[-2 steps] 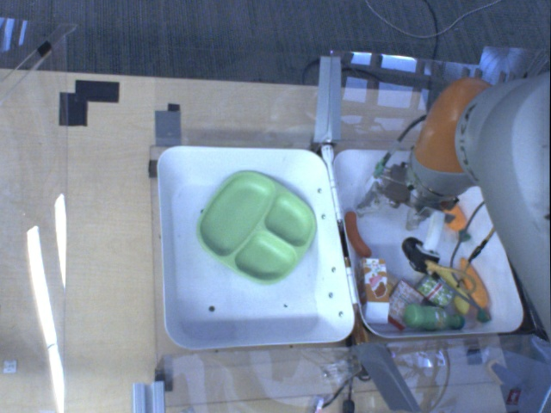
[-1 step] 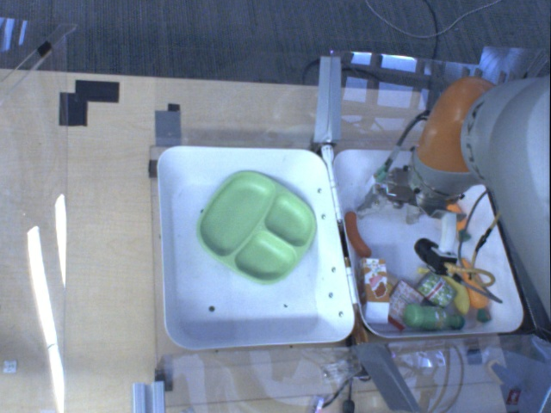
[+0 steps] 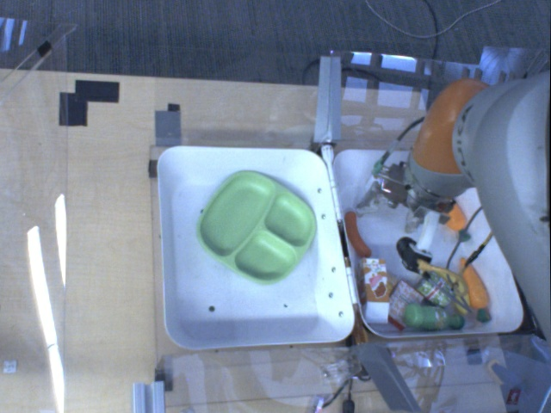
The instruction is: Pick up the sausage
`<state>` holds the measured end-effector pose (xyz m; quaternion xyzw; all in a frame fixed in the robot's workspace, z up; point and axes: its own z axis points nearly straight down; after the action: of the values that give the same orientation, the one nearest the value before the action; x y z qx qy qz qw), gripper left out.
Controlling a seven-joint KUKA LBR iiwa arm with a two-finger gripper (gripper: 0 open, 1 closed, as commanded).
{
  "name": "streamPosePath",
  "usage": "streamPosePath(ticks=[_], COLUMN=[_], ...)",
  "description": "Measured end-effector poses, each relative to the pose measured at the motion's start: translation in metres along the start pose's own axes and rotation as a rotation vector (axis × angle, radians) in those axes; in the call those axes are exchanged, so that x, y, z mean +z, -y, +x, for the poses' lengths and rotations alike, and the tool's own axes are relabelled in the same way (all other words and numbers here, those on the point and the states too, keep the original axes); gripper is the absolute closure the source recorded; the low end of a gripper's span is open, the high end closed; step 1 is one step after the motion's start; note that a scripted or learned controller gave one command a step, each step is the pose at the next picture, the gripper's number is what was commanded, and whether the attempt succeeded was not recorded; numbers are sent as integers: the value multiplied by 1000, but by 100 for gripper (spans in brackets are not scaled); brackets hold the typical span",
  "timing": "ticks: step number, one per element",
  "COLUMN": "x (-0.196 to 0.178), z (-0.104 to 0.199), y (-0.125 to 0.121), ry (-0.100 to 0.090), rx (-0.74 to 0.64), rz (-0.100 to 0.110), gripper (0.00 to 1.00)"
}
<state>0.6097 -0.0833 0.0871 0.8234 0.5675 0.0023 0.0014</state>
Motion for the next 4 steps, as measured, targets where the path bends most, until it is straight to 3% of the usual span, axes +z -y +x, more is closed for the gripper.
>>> streamPosePath(ticks=[1,2,3,4], x=[0,0,1,0], z=[20,0,15,-4], y=[-54,-6,-56,5], ry=[5,0,4,-1], rx=[81,52,201,225], rz=[15,1,20,1], gripper=[0,0,0,0])
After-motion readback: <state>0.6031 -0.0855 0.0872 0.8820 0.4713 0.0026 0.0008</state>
